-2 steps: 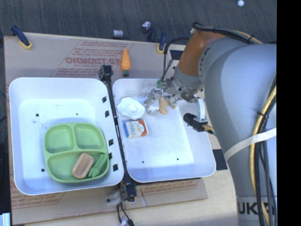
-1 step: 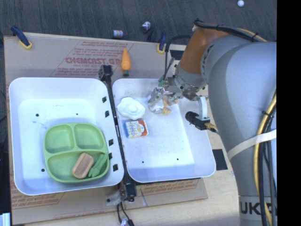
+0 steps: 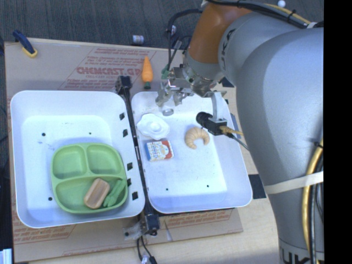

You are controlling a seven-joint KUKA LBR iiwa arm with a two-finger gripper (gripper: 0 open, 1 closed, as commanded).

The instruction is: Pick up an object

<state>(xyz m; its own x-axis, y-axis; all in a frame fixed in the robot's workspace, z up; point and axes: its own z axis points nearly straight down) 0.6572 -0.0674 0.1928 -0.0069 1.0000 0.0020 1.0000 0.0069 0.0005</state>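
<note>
White crumpled object (image 3: 153, 126): lay just below the hand (image 3: 166, 104).
Hand: grip state could not be told.
Advice: descend centred, then close.

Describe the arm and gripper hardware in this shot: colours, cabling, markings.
The arm is a bulky, rounded, light grey casing with an orange band above the wrist. Black cables loop around the wrist, and another runs along the top of the arm. The gripper is a small metallic silver assembly. A pale strap crosses the lower casing, above partly cropped dark lettering at the bottom edge.
</note>
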